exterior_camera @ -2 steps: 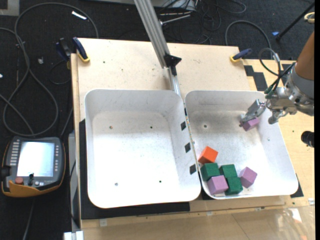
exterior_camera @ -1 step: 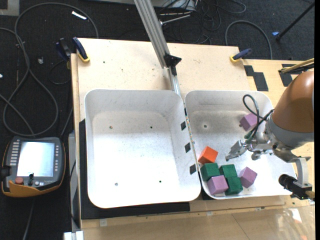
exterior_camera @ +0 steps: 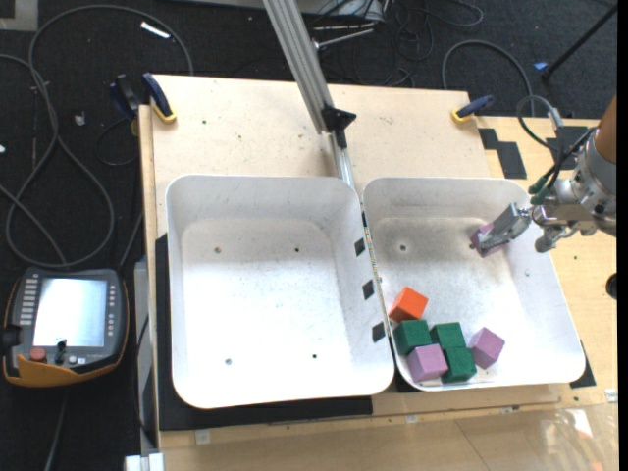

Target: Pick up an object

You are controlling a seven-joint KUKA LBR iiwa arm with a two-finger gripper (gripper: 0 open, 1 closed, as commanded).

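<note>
My gripper reaches in from the right over the back part of the right bin. Its grey fingers are shut on a small purple block, which hangs at their tip just above the bin floor and throws a faint shadow. In the bin's front part lies a cluster: an orange block, green blocks, and two purple blocks. The cluster is well apart from the gripper, nearer the front.
The left bin adjoins the right one along a shared rim. A slanted metal pole rises from the back of the bench. Yellow-and-blue clamps hold the board's back corners.
</note>
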